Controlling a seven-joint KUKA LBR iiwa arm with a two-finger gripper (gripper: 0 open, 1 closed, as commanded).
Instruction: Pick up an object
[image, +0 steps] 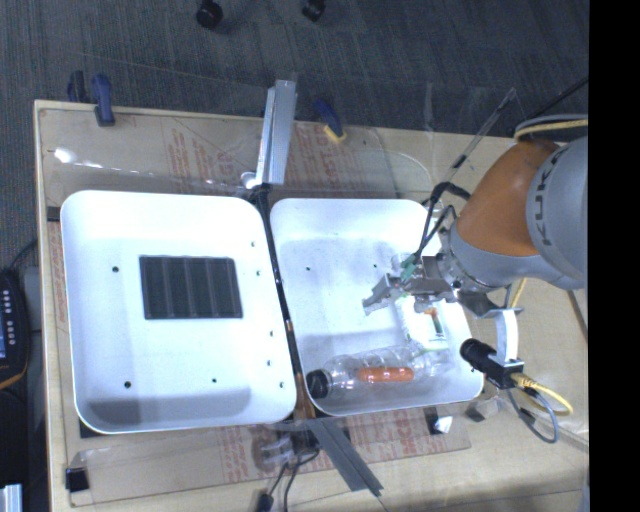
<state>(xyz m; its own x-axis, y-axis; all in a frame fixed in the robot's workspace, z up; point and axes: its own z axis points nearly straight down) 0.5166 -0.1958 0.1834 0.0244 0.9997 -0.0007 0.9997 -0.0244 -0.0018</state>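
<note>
The hand (392, 292) hangs over the right bin (330, 225), low above its floor toward the right half, with the grey arm (520, 235) and its orange band reaching in behind it from the right. Whether it is open or closed cannot be told from this view, and nothing can be seen gripped in it.

Below the hand, toward the near wall of the same bin, a clear plastic bottle (385, 372) lies on its side. Its dark cap (318, 383) points left, away from the arm, and something orange shows through its middle. The bottle lies apart from the hand, close along the bin's near rim. Just below and to the right of the hand, between it and the bottle, a small clear packet (432, 328) with red and green marks lies on the bin floor; what it is cannot be made out.

Far to the left of the hand, across the divider between the two containers, the left bin (100, 230) holds a dark ribbed rectangular panel (190, 287) lying flat near its middle. Both bins sit side by side on the worktop (150, 140).
</note>
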